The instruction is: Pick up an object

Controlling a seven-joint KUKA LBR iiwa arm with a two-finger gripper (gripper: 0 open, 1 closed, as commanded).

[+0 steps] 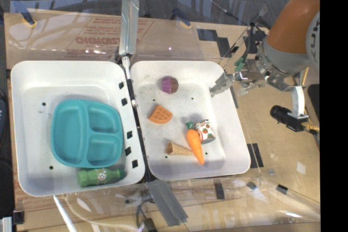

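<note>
Orange carrot (196,144) lies in the right bin (152,168), touching a small printed can (205,130), with a cone (178,148) just beside it. A waffle piece (160,114) and a purple ball (169,84) sit further up. The hand (222,85) hovers at that bin's upper right rim, grasping nothing; whether it is released or clenched I cannot tell. The left bin (27,79) holds a teal tray (86,132) and green bottle (100,175).
</note>
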